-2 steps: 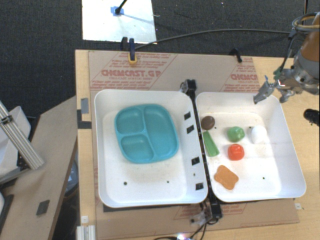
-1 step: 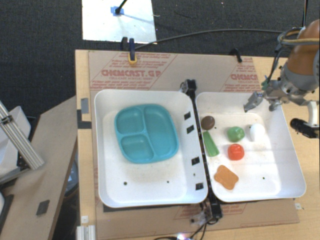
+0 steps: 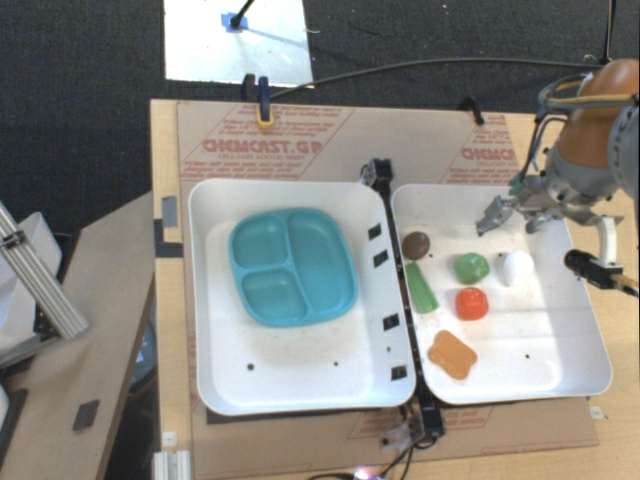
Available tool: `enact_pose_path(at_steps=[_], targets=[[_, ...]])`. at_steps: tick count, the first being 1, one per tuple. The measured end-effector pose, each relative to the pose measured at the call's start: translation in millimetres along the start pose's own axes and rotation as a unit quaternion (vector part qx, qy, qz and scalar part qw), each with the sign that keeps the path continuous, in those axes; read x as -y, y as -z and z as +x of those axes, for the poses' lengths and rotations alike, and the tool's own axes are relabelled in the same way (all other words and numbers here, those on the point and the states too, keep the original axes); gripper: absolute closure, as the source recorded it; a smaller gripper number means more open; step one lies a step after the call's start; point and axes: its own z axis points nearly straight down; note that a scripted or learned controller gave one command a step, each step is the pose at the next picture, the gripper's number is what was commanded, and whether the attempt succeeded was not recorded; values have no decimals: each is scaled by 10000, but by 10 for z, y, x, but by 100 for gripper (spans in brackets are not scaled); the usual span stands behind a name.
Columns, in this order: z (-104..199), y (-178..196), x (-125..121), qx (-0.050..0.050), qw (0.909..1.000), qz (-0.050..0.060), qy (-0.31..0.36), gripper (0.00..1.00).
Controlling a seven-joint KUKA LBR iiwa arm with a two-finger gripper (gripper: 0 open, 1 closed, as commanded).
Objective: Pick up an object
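The grey two-finger gripper (image 3: 513, 215) hangs with fingers spread, grasping nothing, over the right white bin (image 3: 580, 368). Just near of it lie a round green object (image 3: 471, 266) and a white rounded object (image 3: 516, 266).

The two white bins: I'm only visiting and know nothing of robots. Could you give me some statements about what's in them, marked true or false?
1. The teal divided tray lies in the left bin. True.
2. The red object sits in the left bin. False: it is in the right bin.
3. The gripper holds the white object. False: that lies on the bin floor.
4. The brown object lies near the divider. True.
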Motion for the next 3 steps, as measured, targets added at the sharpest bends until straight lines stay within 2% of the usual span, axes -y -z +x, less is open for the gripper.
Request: enact_pose_path(at_steps=[1, 3], targets=[[-1, 125, -13, 4, 10000, -20, 11, 100], [41, 1136, 20, 3, 10000, -17, -1, 100]])
